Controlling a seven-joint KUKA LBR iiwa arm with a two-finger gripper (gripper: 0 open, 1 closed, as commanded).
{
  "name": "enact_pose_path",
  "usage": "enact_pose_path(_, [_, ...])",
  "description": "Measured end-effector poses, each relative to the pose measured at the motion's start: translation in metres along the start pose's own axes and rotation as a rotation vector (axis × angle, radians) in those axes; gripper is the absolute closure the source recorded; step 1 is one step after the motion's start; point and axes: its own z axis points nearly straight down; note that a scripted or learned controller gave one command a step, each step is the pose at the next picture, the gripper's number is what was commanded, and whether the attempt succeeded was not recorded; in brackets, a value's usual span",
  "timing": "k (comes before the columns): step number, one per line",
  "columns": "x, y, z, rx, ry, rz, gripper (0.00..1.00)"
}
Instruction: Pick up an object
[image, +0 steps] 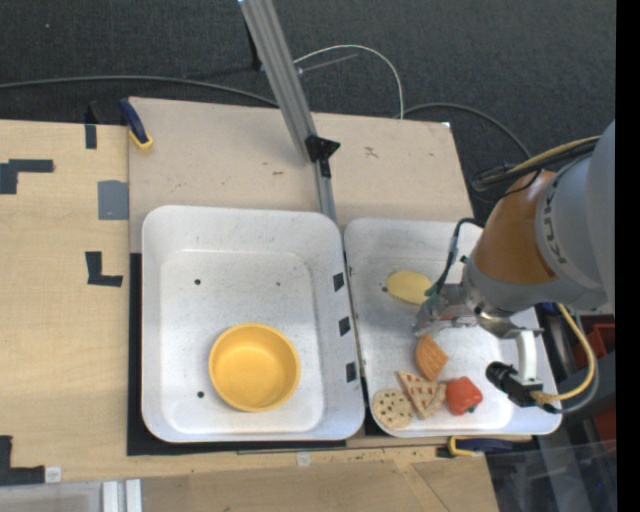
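Claw (432, 322), grip unclear, over right bin (400, 236) toys; yellow bowl (254, 366) in left bin (240, 222).

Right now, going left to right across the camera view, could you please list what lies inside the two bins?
Yellow bowl → round cracker → yellow lemon-like piece → orange piece under the gripper → red tomato-like piece.

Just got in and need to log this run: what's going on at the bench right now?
The arm reaches from the right over the right bin, its gripper low among toy foods: a yellow piece, an orange piece, a sandwich wedge, a round cracker and a red piece. Nothing visibly sits between its fingers. The left bin holds a yellow bowl.
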Motion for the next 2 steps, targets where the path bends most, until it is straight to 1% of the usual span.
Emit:
enact_pose_path(1, [-0.001,0.001,-0.042,-0.004,-0.001,0.001,1.0])
enact_pose_path(2, [0.006,0.005,-0.102,-0.007,-0.001,0.0,1.0])
